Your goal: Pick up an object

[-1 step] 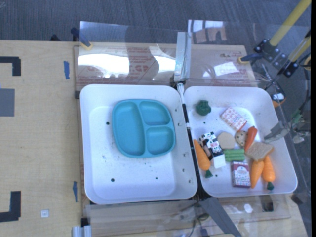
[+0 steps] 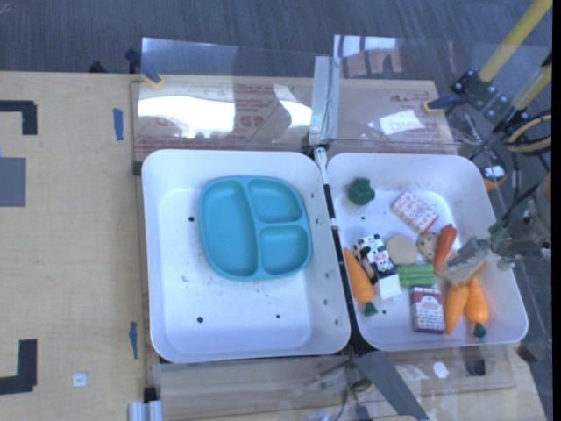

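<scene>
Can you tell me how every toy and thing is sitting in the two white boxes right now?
blue plate: flat in the left bin, its compartments bare
green toy: alone near the right bin's top
pink packet: flat, tilted
cow toy: lying beside the left carrot
left carrot: lying by the bin's left wall
red box: lying flat
two carrots: side by side at lower right

My counter [image 2: 70,235] is pale wood with black corner marks and blue tape bits on its left part. Two shallow white bins sit on it side by side, touching: the left bin [image 2: 166,261] beside the right bin [image 2: 504,323]. Clear plastic panels [image 2: 228,103] stand behind them.
</scene>
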